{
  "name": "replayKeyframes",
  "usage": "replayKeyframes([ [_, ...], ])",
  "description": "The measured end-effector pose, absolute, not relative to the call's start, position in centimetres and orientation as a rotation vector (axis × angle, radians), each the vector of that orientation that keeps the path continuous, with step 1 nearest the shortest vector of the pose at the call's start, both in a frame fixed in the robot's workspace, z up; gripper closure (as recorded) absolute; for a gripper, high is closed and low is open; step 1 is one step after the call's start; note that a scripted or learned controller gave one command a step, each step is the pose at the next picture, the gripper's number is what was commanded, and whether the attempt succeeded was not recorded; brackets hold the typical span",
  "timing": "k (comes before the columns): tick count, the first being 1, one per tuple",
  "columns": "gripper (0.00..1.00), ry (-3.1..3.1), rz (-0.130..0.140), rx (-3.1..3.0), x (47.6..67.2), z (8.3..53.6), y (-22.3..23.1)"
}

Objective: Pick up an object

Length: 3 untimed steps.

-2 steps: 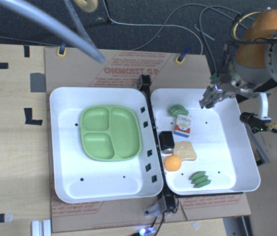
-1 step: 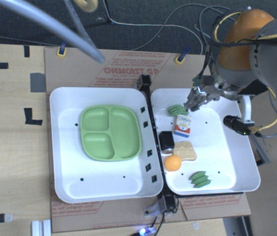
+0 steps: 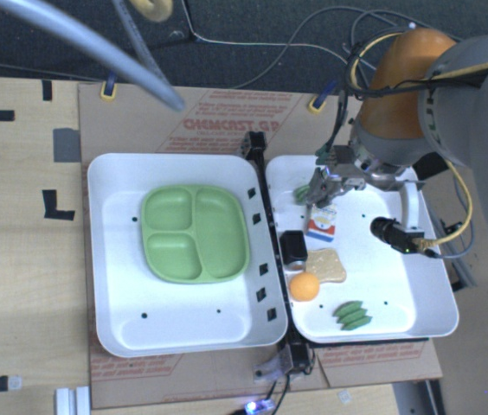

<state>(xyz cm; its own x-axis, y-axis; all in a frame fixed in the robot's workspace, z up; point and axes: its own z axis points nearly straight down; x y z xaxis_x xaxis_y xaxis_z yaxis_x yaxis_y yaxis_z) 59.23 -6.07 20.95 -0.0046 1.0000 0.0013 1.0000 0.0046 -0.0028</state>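
My gripper (image 3: 320, 195) hangs over the upper left part of the right bin (image 3: 426, 305), its fingers pointing down to the left. A small green thing (image 3: 302, 194) lies just at its left fingertip, partly hidden. Right below the fingers sits a small white card with red and blue print (image 3: 320, 228). Further down lie a tan slice of toast (image 3: 326, 265), an orange ball (image 3: 304, 287) and a green pea pod (image 3: 351, 315). The view does not show anything held between the fingers.
The left bin (image 3: 118, 305) holds a green divided plate (image 3: 196, 233). A black block (image 3: 293, 247) sits at the divider between the bins. Cables loop around the arm's wrist at the right bin's right side, with a black fitting (image 3: 393, 233) over the bin.
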Motion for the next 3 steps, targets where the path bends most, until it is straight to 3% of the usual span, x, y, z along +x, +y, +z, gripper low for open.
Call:
replayKeyframes([
  [3,1.00,-2.227,0.002,-2.211,53.7,20.5,9.1],
])
